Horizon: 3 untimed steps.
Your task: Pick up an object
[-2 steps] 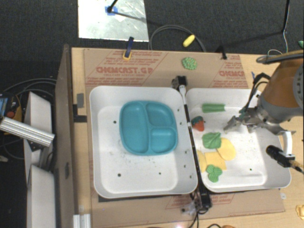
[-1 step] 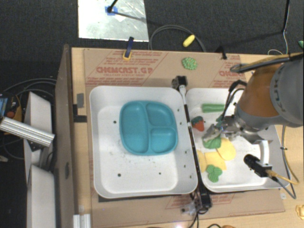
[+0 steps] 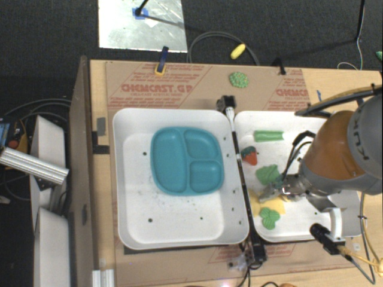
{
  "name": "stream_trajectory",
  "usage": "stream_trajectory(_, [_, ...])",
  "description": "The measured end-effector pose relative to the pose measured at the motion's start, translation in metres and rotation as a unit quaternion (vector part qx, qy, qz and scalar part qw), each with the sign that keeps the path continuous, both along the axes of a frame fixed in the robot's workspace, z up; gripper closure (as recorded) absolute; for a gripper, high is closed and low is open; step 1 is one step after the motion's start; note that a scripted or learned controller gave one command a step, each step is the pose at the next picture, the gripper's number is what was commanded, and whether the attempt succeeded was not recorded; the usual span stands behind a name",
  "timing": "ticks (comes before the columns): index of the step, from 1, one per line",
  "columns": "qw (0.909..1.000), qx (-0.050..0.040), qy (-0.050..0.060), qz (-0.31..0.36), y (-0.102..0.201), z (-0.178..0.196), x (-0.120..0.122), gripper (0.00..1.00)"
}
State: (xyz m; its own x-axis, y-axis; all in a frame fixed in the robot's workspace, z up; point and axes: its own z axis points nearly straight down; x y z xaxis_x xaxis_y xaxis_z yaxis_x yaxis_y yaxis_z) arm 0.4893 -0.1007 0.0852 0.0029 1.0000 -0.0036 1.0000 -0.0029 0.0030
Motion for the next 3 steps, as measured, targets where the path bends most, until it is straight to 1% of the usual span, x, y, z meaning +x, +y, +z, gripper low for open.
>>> stream_trajectory(1, [1.0, -0.0008, -0.004, 0.004, -0.046, 0.001, 0.096, 0.0])
stream_trajectory(2, [1.0, 0.0013, -0.002, 0.006, 0.012, 0.0, 0.126, 0.0])
stream_trajectory(3, [1.0, 0.0019, 0.004, 0.004, 0.017, 0.0, 0.18, 0.0])
